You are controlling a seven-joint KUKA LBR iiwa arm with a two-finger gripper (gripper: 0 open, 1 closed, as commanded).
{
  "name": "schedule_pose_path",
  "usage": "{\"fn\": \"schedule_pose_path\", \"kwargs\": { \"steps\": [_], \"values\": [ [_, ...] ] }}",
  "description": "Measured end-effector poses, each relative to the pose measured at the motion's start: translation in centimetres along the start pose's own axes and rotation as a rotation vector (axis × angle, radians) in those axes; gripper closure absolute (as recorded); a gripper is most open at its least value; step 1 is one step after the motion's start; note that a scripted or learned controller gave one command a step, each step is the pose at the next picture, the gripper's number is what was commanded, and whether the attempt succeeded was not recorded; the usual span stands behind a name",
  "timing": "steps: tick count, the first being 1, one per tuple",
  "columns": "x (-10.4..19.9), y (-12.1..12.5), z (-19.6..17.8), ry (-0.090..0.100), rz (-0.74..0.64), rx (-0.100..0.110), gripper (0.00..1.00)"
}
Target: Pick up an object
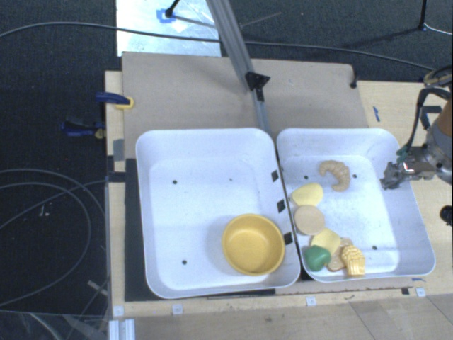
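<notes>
Tan board worktop (pixel 212 91) on dark carpet, grey cables looping at left; a blue and yellow clamp (pixel 113 100) at the worktop's left edge. Two shallow white plastic bins: left bin (pixel 163 190) carries a round yellow bowl (pixel 253 244) near its front right corner. Right bin (pixel 396 218) holds a tan croissant-shaped toy (pixel 335 173) and small yellow, tan, green pieces along its left wall. End effector (pixel 393 176) at the right bin's right rim; finger state cannot be told.

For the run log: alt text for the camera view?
The pincer hangs at the right bin's right rim, near a croissant and a pile of toy food. The left bin holds a yellow bowl.
</notes>
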State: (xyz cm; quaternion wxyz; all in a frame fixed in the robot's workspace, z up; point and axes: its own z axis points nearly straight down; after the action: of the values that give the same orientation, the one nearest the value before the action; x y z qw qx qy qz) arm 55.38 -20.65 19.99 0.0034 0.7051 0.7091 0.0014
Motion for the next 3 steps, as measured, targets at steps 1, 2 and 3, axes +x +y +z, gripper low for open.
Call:
{"fn": "schedule_pose_path", "kwargs": {
  "steps": [1, 2, 3],
  "values": [
    [0.0, 0.2, -4.7, 0.0, -0.001, 0.0, 1.0],
    [4.4, 1.7, -3.8, 0.003, -0.004, 0.004, 1.0],
    [9.4, 3.0, -2.9, 0.004, -0.005, 0.005, 1.0]
  ]
}}
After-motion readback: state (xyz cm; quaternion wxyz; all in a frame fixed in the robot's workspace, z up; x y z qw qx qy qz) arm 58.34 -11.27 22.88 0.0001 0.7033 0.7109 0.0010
